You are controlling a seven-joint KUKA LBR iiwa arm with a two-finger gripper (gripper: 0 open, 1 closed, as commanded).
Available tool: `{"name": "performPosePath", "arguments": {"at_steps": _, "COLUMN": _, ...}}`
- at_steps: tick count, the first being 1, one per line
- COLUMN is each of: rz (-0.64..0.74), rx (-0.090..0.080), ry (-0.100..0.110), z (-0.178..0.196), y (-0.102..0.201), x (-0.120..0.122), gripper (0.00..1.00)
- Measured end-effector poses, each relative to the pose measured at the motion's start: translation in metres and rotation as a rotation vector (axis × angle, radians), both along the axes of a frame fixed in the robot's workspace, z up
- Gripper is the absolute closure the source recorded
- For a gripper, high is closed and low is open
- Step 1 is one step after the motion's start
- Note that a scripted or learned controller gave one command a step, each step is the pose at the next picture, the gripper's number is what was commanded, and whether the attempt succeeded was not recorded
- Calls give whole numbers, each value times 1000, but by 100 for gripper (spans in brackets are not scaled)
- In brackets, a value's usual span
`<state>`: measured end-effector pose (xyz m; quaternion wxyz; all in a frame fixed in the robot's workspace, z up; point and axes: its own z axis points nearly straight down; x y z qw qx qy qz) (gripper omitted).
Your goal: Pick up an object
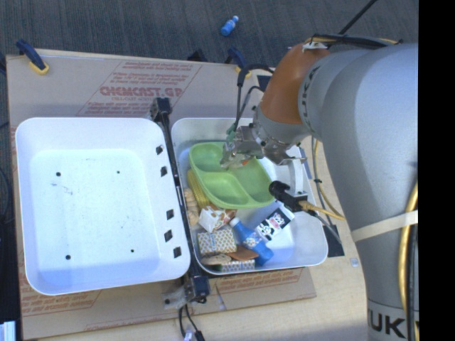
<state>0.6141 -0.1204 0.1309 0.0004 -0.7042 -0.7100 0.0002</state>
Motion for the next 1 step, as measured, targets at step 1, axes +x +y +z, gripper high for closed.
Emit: {"name": "performPosePath", "arguments": {"at_steps": 1, "rz": 0, "rx": 0, "ry": 0, "z": 0, "y": 0, "x": 0, "gripper": 0}}
